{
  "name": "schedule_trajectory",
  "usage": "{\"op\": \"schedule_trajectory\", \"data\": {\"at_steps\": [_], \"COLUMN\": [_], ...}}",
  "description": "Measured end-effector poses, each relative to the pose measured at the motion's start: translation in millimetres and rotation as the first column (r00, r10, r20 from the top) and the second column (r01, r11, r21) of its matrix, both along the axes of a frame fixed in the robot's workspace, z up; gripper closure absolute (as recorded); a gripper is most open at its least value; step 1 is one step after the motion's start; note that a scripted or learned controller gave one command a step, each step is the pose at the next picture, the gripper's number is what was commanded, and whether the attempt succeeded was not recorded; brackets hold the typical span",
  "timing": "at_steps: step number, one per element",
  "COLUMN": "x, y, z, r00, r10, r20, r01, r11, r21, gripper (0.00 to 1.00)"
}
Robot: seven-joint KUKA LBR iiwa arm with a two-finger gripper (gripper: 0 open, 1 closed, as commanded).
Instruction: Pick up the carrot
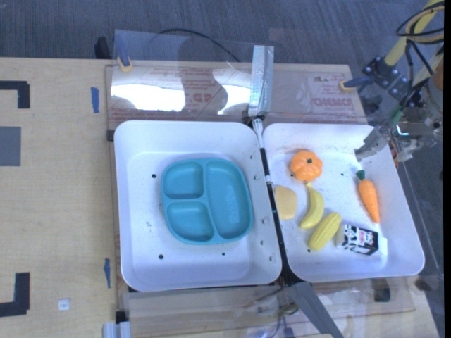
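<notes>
Two white bins sit side by side on the counter (56, 189), their inner rims touching along the middle.

The left bin (134, 252) holds one thing: a teal tray (206, 200) with three compartments, lying in the bin's middle with bare white floor on every side.

The right bin (405, 255) holds six things. Nearest, by the front rim, lies one black-and-white carton (361, 239), toward the front right corner. Just left of it is one corn cob (324, 231), tilted, its upper end touching one banana (313, 208). One pale yellow piece (285, 202) lies against the left wall. Farther back sits one small pumpkin (306, 165), just above the banana. One carrot (368, 197) lies near the right wall, green top pointing to the back rim, tip toward the carton; open floor separates it from the banana, and the back left of the bin is bare.

The hand (371, 144) hangs over the back right corner, just behind the carrot's top, not touching it; I cannot tell its grip state.
</notes>
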State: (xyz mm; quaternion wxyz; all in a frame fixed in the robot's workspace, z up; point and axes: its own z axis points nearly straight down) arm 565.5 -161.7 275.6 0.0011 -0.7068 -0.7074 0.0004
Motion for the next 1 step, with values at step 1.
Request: {"op": "schedule_trajectory", "data": {"at_steps": [1], "x": [-4.1], "y": [-63.8], "z": [-103.5], "r00": [0.999], "r10": [-0.054], "r20": [-0.01], "r01": [0.054], "r11": [0.999], "r21": [0.0], "gripper": [0.0]}}
